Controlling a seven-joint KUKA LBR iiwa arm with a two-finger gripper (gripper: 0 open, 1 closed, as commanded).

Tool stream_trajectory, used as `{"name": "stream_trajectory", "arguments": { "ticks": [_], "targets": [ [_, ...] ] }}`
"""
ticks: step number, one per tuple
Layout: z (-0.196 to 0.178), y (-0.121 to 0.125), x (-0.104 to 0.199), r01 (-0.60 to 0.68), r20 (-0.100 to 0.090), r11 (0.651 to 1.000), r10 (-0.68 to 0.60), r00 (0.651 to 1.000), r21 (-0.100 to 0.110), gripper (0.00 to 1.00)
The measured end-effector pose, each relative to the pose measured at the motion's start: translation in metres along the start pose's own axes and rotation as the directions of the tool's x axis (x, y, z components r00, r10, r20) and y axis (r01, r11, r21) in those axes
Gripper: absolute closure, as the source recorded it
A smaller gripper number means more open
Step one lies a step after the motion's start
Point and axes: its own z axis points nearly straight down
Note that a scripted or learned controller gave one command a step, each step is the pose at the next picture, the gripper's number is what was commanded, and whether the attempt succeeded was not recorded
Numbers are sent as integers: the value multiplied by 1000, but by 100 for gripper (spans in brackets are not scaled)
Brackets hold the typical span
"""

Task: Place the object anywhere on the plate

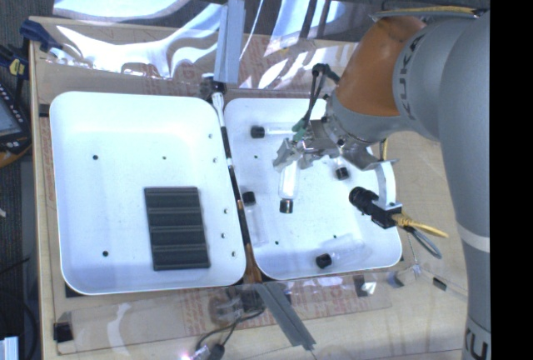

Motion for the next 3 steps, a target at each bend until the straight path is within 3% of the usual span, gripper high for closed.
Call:
{"name": "stream_trajectory", "arguments": {
  "ticks": [1,2,3],
  "targets": [
    [84,-64,27,-28,8,999,28,1000,-29,100],
    [5,-36,116,55,-2,998,-55,998,-1,100],
    [7,-70,208,240,-2,971,-240,971,2,100]
  ]
}}
